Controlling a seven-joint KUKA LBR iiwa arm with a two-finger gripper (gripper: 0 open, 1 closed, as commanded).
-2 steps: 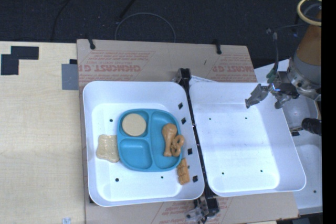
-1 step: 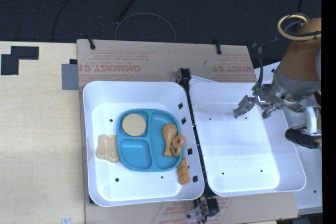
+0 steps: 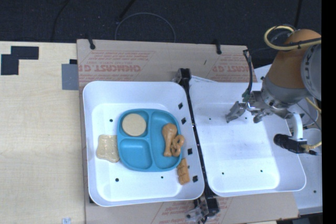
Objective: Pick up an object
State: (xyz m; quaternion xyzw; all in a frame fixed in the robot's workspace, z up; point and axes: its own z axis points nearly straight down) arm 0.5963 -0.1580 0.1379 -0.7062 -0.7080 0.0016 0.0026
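Gripper (image 3: 245, 113) over right bin (image 3: 247, 176), fingers spread, nothing between them. Blue divided plate (image 3: 137, 157) with pretzel (image 3: 172, 139) in left bin (image 3: 105, 97).

I see open floor across the right bin (image 3: 247, 165); in the left bin (image 3: 100, 97) a blue tray (image 3: 139, 157) crowds the middle, leaving narrow margins.

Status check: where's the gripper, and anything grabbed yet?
Gripper open over right bin, nothing between its fingers. Objects all in left bin: blue plate, tan pieces on and beside it. Path unobstructed.
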